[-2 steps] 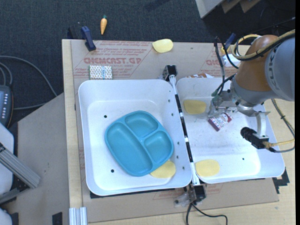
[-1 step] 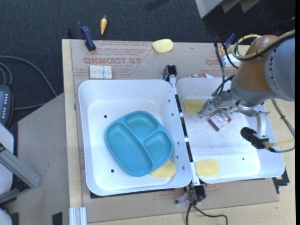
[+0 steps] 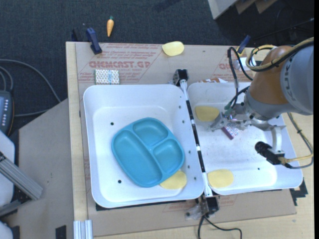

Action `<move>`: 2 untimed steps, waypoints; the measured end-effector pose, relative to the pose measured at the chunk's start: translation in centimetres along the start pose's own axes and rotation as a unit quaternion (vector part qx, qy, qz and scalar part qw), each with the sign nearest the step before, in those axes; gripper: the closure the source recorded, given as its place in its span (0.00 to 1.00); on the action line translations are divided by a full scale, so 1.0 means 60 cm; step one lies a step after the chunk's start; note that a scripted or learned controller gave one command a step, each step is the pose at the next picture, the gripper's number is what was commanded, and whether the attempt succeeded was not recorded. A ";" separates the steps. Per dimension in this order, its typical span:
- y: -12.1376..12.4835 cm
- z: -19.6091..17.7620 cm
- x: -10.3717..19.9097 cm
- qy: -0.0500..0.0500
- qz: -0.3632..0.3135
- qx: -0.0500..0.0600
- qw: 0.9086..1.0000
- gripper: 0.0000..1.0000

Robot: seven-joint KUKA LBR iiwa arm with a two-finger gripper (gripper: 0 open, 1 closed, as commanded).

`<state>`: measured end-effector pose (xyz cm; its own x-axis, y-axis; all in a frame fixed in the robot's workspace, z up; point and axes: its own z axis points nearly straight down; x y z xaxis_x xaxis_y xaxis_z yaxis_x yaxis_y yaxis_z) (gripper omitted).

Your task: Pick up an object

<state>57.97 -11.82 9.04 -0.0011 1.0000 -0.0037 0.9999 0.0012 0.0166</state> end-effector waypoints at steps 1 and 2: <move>0.001 -0.018 -0.004 -0.003 0.001 -0.002 1.000 1.00; 0.024 -0.154 0.020 0.001 0.000 0.007 1.000 1.00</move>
